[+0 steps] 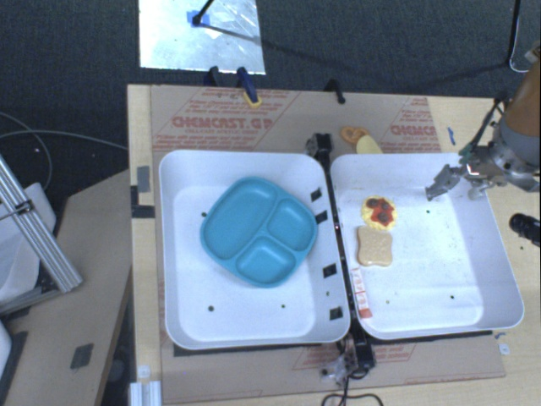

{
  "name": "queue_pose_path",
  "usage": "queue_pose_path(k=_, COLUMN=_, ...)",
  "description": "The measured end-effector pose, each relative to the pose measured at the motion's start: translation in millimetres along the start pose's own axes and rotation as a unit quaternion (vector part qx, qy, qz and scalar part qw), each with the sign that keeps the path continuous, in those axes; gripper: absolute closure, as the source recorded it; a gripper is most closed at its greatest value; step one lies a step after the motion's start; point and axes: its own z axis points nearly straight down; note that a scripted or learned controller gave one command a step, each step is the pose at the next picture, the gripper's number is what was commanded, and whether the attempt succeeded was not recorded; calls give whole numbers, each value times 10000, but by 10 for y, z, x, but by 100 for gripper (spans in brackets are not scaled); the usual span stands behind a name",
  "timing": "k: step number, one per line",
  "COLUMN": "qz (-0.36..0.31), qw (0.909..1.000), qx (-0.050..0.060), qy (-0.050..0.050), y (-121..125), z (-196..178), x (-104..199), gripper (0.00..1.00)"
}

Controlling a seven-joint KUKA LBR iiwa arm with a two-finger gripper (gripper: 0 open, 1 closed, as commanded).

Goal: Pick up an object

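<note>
Above the right bin's (pixel 499 311) far right corner, the gripper (pixel 456 180) hangs with fingers spread and nothing between them, while the toast (pixel 374 246) and pizza (pixel 379 211) lie touching near its left edge.

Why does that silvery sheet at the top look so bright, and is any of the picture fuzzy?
In the camera view the silvery sheet throws back glare in pale streaks; light is even and shadows soft inside the white bins; the tool at the right looks slightly blurred, the blue plate fairly sharp.
</note>
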Motion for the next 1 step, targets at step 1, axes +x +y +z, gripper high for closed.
queue_pose_path(k=1, qz=7, qw=10000, qx=-26, qy=-9, y=-195, z=1061, x=-23, gripper=0)
